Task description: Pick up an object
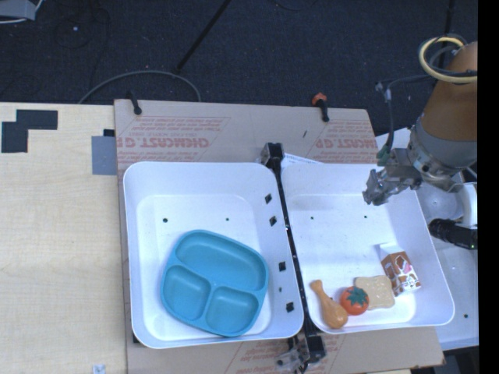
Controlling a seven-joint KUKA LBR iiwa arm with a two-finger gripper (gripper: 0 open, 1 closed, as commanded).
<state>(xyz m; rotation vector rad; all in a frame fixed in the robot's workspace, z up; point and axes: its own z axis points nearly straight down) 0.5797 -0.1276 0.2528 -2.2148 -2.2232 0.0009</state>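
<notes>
While pincer [376, 190] hovers (unladen), tomato [355, 301] rests

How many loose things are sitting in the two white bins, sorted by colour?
Blue: 1, the divided plastic plate in the left bin.
Tan: 2, the toy chicken drumstick and the toy bread slice in the right bin.
Red: 1, the toy tomato.
Brown and white: 1, the small printed packet.
Total: 5
</notes>
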